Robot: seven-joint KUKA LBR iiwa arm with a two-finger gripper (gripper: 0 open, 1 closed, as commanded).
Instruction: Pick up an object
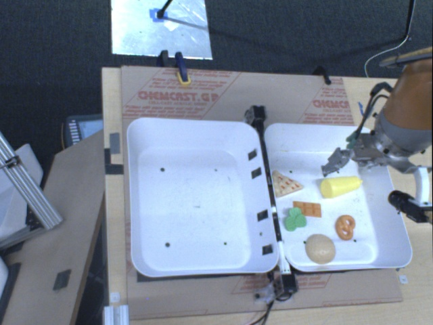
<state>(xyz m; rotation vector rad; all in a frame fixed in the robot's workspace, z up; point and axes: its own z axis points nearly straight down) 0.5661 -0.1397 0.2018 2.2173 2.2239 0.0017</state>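
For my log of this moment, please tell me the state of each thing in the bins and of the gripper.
gripper: above the right bin, holding nothing
yellow piece: lying on its side
waffle triangle: lying flat
orange cracker: lying flat
green piece: resting, untouched
pretzel: lying flat
beige ball: resting near the front wall

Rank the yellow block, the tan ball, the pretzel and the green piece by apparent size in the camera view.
1. yellow block
2. tan ball, close to the block; that order is unsure
3. pretzel and green piece look alike, so I leave them unranked
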